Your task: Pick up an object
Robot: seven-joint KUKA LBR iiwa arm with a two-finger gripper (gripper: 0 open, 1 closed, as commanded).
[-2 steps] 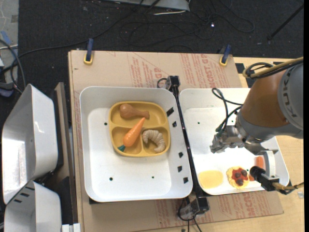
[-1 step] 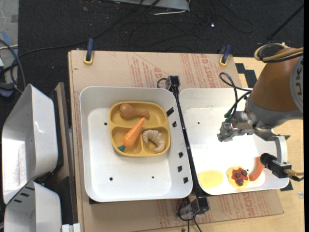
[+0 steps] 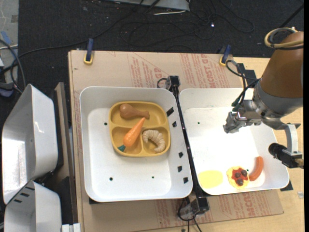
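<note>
Approaching, not yet grasping: aiming for the sausage [image 3: 256, 168], red toy [image 3: 238, 175] or yellow disc [image 3: 210, 179] at the right bin's [image 3: 212, 100] near edge, needing to descend there, hanging the gripper [image 3: 231, 125] mid-bin, grip impossible to tell, skirting the left bin's [image 3: 96, 144] yellow tray [image 3: 116, 116]

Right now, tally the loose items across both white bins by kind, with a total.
Yellow divided plastic plate: 1
Brown toy drumstick: 1
Orange toy carrot: 1
Pale toy shrimp: 1
Flat yellow disc: 1
Small red-topped toy pizza piece: 1
Orange-red toy sausage: 1
Total: 7
</note>
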